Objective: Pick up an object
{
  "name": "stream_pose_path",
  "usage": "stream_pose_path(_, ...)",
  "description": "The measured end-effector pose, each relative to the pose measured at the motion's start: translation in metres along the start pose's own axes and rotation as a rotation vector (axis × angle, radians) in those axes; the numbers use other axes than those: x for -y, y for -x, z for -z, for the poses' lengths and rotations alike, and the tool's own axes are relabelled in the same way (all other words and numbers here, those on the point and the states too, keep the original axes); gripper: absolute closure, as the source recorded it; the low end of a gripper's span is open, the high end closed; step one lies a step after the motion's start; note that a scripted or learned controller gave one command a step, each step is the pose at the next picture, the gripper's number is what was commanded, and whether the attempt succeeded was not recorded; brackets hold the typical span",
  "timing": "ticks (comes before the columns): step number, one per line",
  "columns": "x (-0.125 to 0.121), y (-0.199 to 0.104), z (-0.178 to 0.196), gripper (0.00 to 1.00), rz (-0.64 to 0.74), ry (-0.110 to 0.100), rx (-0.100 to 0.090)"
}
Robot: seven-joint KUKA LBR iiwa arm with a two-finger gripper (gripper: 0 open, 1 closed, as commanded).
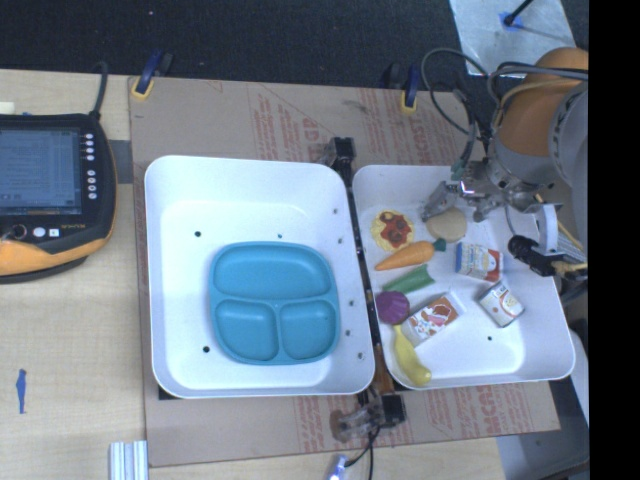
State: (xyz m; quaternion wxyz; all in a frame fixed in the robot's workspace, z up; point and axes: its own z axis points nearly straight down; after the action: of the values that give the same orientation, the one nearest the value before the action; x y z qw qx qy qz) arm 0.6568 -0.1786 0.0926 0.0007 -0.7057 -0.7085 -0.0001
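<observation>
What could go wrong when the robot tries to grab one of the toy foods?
1. The gripper sits right by the tan round piece, with the pizza slice and carrot close beside it, so it might nudge a neighbour instead of getting a clean grab.
2. That spot is near the right bin's back wall, so the gripper could bump the rim.
3. The tan piece looks rounded and may slip out.

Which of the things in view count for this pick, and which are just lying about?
For the pick:
gripper, over the right bin
tan round piece just below it
pizza slice, carrot, banana
small cartons

Lying about:
blue divided plate in the left bin
teach pendant
clamps on the board edge
</observation>
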Motion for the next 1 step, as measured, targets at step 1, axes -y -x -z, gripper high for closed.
stream_pose_path(1,-0.0002,0.0008,0.0108,1.0,0.003,-0.001,0.001)
